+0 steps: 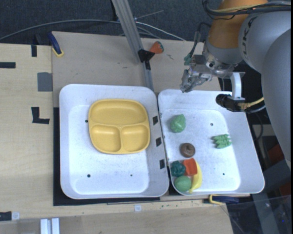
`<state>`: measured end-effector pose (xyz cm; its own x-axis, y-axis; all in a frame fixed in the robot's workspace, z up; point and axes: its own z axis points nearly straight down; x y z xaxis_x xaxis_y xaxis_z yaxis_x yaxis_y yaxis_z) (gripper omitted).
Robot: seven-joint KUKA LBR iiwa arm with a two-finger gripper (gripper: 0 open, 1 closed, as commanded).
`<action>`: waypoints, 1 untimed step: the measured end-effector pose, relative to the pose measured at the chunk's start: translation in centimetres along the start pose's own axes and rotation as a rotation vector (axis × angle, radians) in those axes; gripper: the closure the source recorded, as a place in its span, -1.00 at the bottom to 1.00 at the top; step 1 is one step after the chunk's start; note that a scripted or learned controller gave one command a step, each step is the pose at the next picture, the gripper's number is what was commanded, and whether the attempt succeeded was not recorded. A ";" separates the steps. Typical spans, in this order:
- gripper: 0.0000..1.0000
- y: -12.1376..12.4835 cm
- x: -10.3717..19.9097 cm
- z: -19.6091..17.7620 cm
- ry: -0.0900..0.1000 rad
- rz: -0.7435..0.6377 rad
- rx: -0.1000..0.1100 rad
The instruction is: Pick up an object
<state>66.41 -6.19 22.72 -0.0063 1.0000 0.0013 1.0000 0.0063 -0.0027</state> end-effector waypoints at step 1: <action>1.00 -0.2 5.7 0.3 0.000 -0.001 0.000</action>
